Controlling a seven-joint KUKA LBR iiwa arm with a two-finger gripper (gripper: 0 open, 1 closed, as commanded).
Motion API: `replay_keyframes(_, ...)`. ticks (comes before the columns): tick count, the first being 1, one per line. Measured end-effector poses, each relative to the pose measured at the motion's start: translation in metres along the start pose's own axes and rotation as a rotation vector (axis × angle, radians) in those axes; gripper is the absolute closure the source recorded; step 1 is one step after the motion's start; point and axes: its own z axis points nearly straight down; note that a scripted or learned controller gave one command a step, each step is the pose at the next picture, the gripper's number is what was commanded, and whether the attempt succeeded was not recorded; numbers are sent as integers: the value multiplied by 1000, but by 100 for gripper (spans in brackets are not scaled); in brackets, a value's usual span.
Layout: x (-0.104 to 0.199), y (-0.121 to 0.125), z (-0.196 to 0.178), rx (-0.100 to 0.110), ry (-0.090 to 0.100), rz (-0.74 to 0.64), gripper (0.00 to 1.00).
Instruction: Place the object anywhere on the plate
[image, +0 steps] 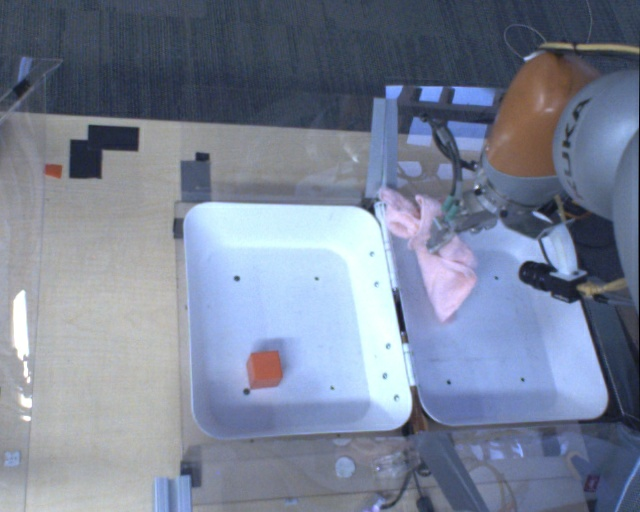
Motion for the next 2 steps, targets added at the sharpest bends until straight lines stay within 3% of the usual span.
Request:
replay_keyframes(1, 0, 3, -40, -3, -1, -8, 100)
replay_keyframes(2, 58, 17, -35, -1, 2, -410, 100)
